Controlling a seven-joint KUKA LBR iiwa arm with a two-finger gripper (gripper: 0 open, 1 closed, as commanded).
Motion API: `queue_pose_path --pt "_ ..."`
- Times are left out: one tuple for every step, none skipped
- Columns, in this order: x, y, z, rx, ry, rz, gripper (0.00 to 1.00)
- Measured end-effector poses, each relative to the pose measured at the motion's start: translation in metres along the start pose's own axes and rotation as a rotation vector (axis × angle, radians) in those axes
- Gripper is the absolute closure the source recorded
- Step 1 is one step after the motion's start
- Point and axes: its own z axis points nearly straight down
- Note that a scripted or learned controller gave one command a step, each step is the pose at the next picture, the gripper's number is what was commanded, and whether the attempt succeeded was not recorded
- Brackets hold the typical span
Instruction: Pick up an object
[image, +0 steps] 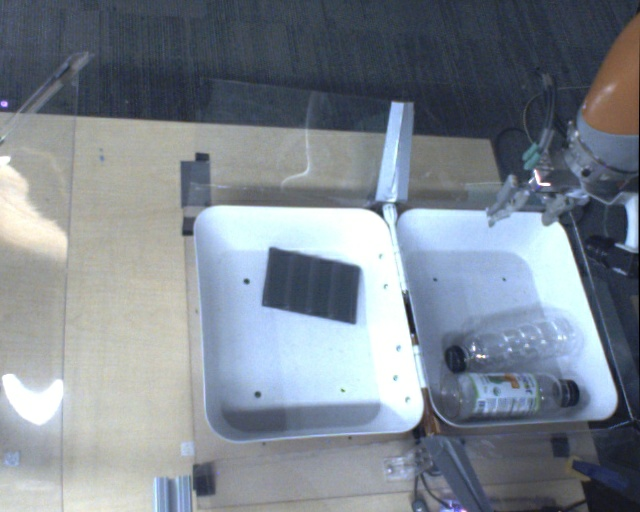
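A flat dark grey ribbed pad (311, 285) lies in the left bin (215, 300), toward its back. In the right bin (470, 255) two clear plastic bottles lie on their sides near the front: an unlabelled one with a black cap (515, 342), and below it one with a white and green label (510, 394). My gripper (525, 205) hangs over the back right corner of the right bin, its two fingers spread apart with nothing between them. It is well above and behind the bottles.
A clear upright divider panel (395, 155) stands behind the seam between the bins. Cables (545, 110) hang near the wrist at the upper right. The wooden bench (100, 300) stretches out to the left.
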Motion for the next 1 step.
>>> queue_pose_path --pt "0.033 0.0179 0.105 0.002 0.001 0.163 0.0"
